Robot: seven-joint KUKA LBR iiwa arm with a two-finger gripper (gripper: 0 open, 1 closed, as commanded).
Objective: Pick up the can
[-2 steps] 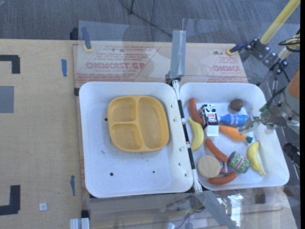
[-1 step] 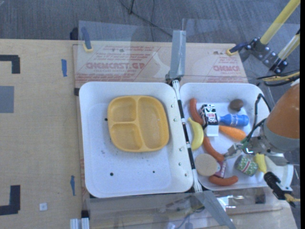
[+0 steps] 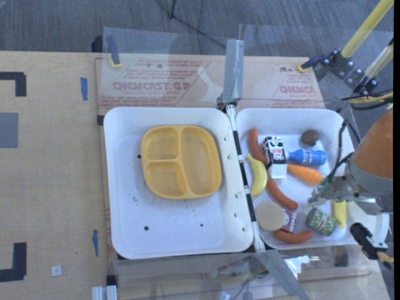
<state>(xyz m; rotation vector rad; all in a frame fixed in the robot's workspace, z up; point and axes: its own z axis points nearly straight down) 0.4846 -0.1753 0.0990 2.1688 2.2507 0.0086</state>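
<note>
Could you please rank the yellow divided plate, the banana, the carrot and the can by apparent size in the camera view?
1. yellow divided plate, by far the largest
2. banana
3. carrot, close to the banana
4. can, smallest

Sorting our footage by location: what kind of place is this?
Likely a robotics lab test bench: two shallow white plastic bins on a wooden bench, toy food like a yellow banana, and blue tape markers.

Robotics lab: bench [image 3: 50, 167] w/ tape marks, white bins [image 3: 125, 186], cables.
</note>
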